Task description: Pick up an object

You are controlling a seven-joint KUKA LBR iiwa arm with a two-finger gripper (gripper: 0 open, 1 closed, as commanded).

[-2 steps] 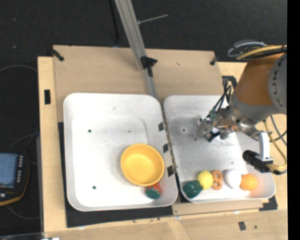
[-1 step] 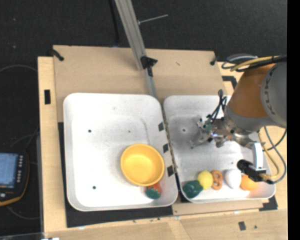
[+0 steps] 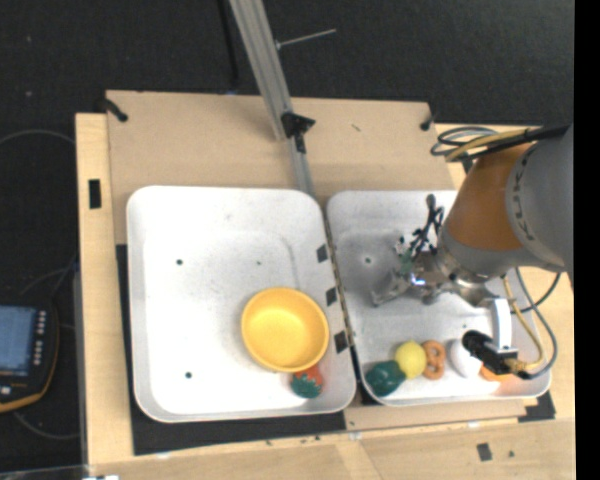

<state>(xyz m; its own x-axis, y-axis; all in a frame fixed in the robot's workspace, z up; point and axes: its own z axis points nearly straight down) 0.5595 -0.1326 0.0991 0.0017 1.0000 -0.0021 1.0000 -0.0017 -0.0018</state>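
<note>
A yellow bowl (image 3: 285, 328) sits in the left bin (image 3: 180, 228), a small red-and-green object (image 3: 307, 381) just beside its lower rim. In the right bin (image 3: 365, 228), a green piece (image 3: 385, 376), a yellow ball (image 3: 411, 358) and an orange item (image 3: 434, 359) line the near wall. The claw (image 3: 405, 273) hangs over that bin's floor above them; whether it is apart or together cannot be told. Both bins rest on a tan table (image 3: 200, 138) over dark flooring; the arm's bulk hides the bin's right side.

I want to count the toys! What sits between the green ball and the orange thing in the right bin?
A yellow ball sits between the green ball and the orange thing, in the camera view.
</note>
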